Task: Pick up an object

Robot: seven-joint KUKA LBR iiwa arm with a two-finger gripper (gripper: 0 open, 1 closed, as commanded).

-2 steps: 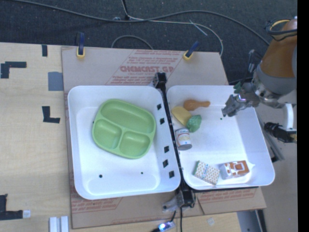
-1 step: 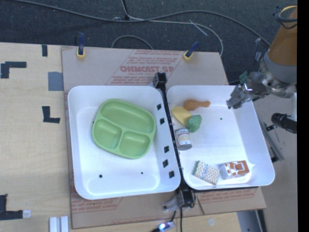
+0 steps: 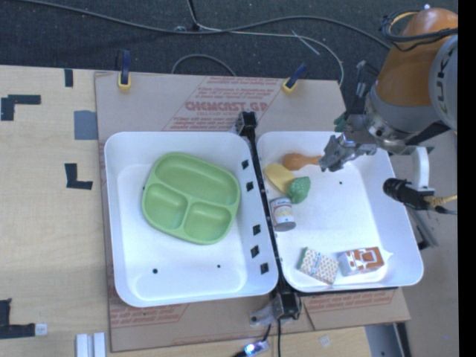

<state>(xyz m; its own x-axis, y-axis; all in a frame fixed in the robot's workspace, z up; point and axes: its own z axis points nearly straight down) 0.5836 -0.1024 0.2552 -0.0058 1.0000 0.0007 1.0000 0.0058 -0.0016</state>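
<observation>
Orange-brown and rounded at one end, a wooden spoon (image 3: 300, 160) lies in the right bin (image 3: 372, 222) near its far wall, touching a yellow wedge (image 3: 279, 175) with a green lump (image 3: 299, 190) just beside it. Just right of the spoon hangs the gripper (image 3: 332, 160) — whether it is open or closed cannot be told. Nearer the divider lies a small can (image 3: 282, 214); two packets (image 3: 342, 263) rest at the near edge. A green tray (image 3: 191, 197) sits in the left bin (image 3: 126, 199).
</observation>
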